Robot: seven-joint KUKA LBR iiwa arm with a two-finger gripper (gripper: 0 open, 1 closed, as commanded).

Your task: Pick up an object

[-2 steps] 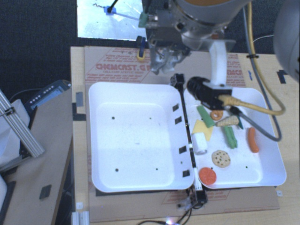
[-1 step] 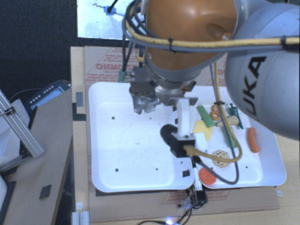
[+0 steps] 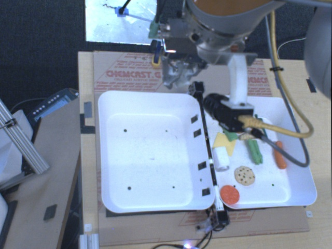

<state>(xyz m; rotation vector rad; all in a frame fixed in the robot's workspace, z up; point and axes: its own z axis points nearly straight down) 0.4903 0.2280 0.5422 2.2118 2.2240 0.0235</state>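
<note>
Camera view looks down at a slant on a bench (image 3: 62,154) with a left bin (image 3: 150,154) and a right bin (image 3: 306,191) side by side on a cardboard sheet (image 3: 129,74) printed with red lettering. A round cookie (image 3: 244,176) with dark specks lies on the floor of the right bin, and the other loose things are gathered around it. A red-orange disc (image 3: 230,194) sits just below and left of the cookie, close to the near rim. A white block (image 3: 221,158) lies just up and left of the cookie, and a yellow wedge (image 3: 225,140) touches the block's far end. A green piece (image 3: 254,151) lies just above the cookie, and an orange carrot-like stick (image 3: 280,155) lies up and to the right of the cookie, near the bin's right side. The grey arm (image 3: 228,14) hangs over the far part of the scene. Its pincer (image 3: 176,79) is well up and to the left of the cookie, above the far rim of the left bin and well apart from every loose thing. Whether the pincer is apart or together cannot be told from this angle.
</note>
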